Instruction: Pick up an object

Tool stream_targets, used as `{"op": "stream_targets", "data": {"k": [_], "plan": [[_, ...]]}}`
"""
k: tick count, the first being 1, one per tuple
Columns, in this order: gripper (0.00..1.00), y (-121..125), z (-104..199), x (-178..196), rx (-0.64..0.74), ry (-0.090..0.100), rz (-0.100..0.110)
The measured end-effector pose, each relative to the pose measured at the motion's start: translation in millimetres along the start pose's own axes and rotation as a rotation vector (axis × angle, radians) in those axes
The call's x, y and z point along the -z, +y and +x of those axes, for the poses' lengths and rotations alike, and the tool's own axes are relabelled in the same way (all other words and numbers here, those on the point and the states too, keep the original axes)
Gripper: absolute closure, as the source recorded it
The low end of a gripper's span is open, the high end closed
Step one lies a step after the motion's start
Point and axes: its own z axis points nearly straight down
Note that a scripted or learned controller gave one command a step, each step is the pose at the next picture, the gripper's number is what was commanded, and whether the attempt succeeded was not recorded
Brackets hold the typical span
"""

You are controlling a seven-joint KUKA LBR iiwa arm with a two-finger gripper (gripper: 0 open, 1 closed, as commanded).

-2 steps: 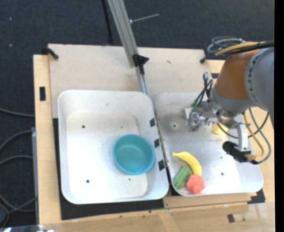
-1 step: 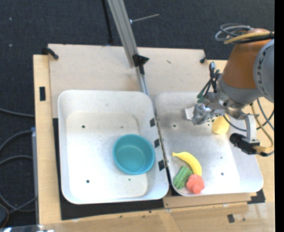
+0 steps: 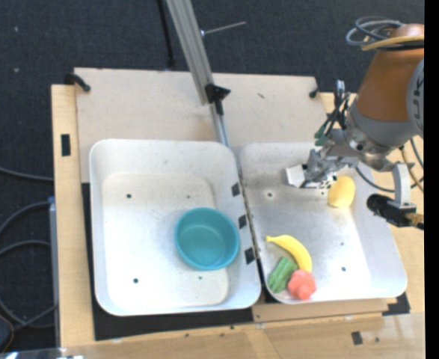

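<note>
Seen from the fixed camera above, a wooden tabletop (image 3: pixel 144 103) carries two shallow white bins side by side, both of smooth plastic with rounded corners and faint scuffs. The left bin (image 3: pixel 129 178) holds a round teal bowl (image 3: pixel 206 237), glossy and hollow, near its right wall. The right bin (image 3: pixel 369 268) holds four small toy-like items. A curved yellow banana (image 3: pixel 292 249), a stubby green vegetable (image 3: pixel 280 274) and a lumpy red fruit (image 3: pixel 302 284) cluster together at the bin's near edge, touching or nearly touching one another. A pale yellow, rounded fruit, possibly a lemon (image 3: pixel 342 192), lies apart from them, toward the bin's far right.

The grey arm with its orange band reaches in from the right, and its gripper (image 3: pixel 315 173) hangs low over the right bin, just beside the lemon on its left. Whether the fingers are spread or pressed together cannot be told from this angle; nothing is visibly caught between them.

Judging by this, the pick is not yet done: every item rests on a bin floor, and a grasp and lift remain.
</note>
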Motion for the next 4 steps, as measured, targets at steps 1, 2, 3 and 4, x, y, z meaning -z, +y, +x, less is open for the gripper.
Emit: {"op": "stream_targets", "data": {"k": [1,2,3,4], "plan": [[1.00,-21,54,7,0.003,0.003,0.005],[1.00,-37,103,13,0.004,0.003,0.005],[1.00,-50,156,10,0.003,0.002,0.006],[1.00,-66,202,-6,0.002,0.002,0.007]]}}
